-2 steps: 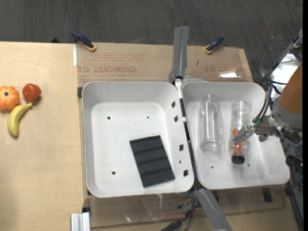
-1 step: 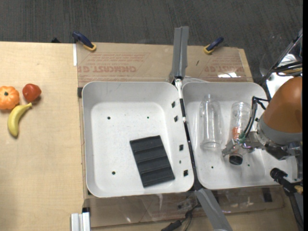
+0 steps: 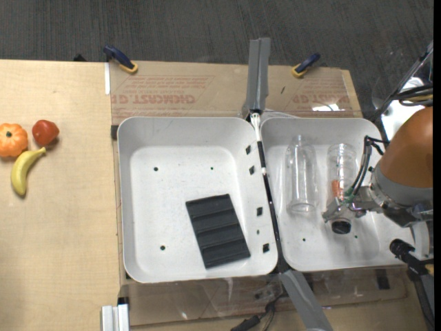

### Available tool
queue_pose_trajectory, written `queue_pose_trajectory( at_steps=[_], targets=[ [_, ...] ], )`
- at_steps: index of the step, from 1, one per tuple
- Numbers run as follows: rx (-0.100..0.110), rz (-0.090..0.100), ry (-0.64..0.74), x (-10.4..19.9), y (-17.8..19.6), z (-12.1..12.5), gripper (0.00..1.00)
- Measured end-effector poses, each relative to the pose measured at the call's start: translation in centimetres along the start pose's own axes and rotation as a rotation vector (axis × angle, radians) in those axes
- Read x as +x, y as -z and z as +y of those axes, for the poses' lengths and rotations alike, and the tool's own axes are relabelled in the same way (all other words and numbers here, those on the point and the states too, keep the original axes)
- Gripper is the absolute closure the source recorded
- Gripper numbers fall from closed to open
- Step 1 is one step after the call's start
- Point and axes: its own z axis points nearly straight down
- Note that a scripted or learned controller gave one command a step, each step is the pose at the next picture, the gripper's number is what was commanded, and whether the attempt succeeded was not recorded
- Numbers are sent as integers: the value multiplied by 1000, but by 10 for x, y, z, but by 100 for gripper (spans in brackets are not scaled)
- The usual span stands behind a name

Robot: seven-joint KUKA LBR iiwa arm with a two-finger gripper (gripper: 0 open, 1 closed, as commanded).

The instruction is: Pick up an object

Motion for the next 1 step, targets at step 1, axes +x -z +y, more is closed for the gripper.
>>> queue_pose_trajectory(
  at_steps=[1],
  targets=[
    [2,0,-42,110,91,69,100]
  ],
)
